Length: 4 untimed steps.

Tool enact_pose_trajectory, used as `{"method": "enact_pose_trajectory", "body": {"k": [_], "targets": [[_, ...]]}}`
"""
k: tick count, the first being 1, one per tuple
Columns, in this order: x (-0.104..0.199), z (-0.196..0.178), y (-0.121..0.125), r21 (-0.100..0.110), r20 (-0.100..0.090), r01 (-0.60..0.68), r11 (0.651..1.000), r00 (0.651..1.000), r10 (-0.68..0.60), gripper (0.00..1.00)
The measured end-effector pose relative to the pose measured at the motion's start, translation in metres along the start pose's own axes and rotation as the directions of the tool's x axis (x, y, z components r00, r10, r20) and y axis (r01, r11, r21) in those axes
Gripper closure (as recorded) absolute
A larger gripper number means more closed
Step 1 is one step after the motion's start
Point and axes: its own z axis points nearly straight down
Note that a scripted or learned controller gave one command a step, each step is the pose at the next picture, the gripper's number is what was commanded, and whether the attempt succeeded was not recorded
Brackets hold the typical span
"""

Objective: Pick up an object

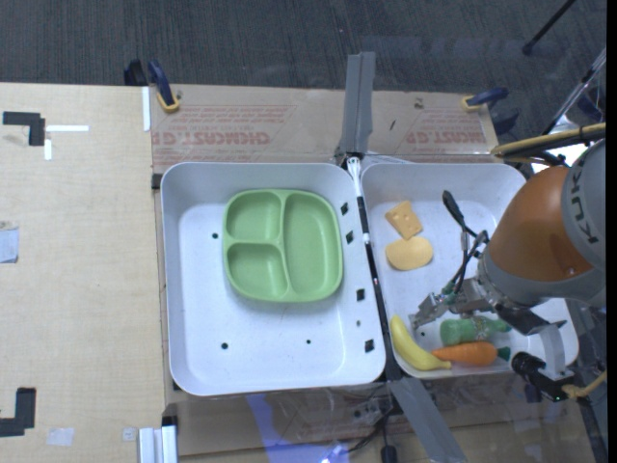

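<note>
The right bin (501, 177) holds a yellow banana (412, 346), an orange carrot (467, 354), a green vegetable (465, 331), a yellow cheese wedge (405, 220) and a pale yellow round piece (410, 254). My gripper (442, 304) hangs low over the front of this bin, just above the green vegetable and right of the banana. The arm's orange band (545, 230) covers the bin's right side. I see nothing held between the fingers.
The left bin (183, 287) carries a green divided plate (283, 244) toward its back. A black utensil (461, 215) lies in the right bin behind the gripper. A grey divider bar (358, 104) stands between the bins at the back. Blue clamps sit on the cardboard behind.
</note>
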Motion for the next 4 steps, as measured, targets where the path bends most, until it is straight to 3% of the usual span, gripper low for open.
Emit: {"method": "enact_pose_trajectory", "body": {"k": [1,2,3,4], "targets": [[-0.001,-0.007,0.000,0.002,-0.001,-0.003,1.000,1.000,0.003,1.00],[0.061,-0.100,0.038,-0.001,0.003,-0.168,0.986,0.986,0.168,1.00],[0.061,-0.100,0.038,-0.001,0.003,-0.169,0.986,0.986,0.169,0.00],[0.008,-0.101,0.102,-0.001,0.003,-0.324,0.946,0.946,0.324,0.00]]}}
